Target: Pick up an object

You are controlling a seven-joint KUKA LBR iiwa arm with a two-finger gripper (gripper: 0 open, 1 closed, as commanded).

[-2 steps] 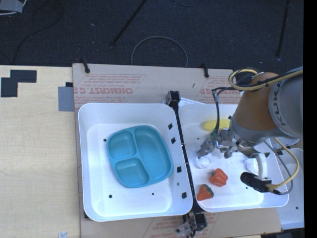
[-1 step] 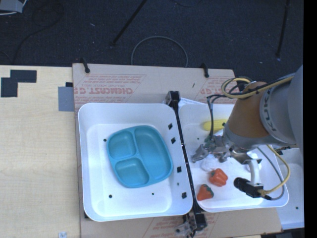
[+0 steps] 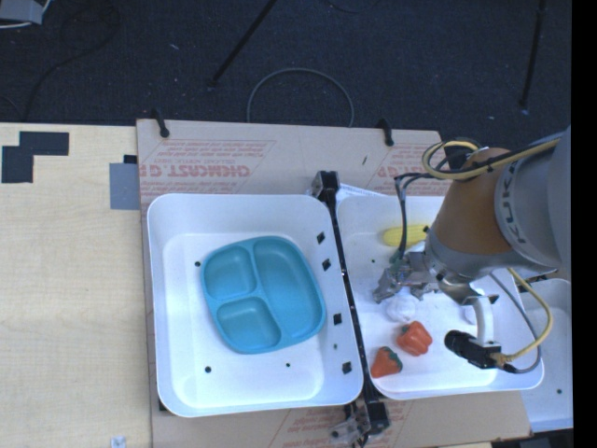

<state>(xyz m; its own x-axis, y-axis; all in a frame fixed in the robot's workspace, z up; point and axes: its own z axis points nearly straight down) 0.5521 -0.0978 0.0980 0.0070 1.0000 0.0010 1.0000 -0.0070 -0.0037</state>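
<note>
The tool (image 3: 399, 283) hovers over a white lump (image 3: 403, 306), seemingly soft and light. Its grip state cannot be told. Grasp mid-body.

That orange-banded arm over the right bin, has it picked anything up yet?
Not visibly. The gripper is down in the right bin by a white object. The orange pepper, strawberry and yellow item lie loose. Grasping and lifting remain.

A robotics lab: cables (image 3: 298, 87) on dark carpet, bins (image 3: 177, 222) on a cardboard-covered bench (image 3: 65, 278).
</note>
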